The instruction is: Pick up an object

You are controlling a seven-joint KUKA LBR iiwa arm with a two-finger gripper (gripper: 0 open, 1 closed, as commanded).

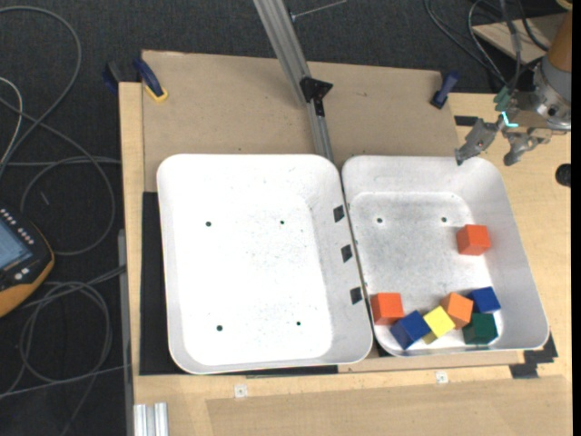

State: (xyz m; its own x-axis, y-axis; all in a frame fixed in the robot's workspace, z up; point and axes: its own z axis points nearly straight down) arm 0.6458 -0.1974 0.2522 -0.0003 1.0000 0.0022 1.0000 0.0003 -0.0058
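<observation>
Camera view: gripper [491, 147] is hovering beyond the right bin's [511, 209] far corner, fingers apart, holding nothing; approach underway, needing descent toward the lone orange cube [473, 240].

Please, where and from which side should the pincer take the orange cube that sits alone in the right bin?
Take the lone orange cube from straight above, closing on two opposite side faces. It stands apart from the other cubes and off the right bin's wall, so all sides look free. The pincer hovers open over the bin's far right corner.
</observation>
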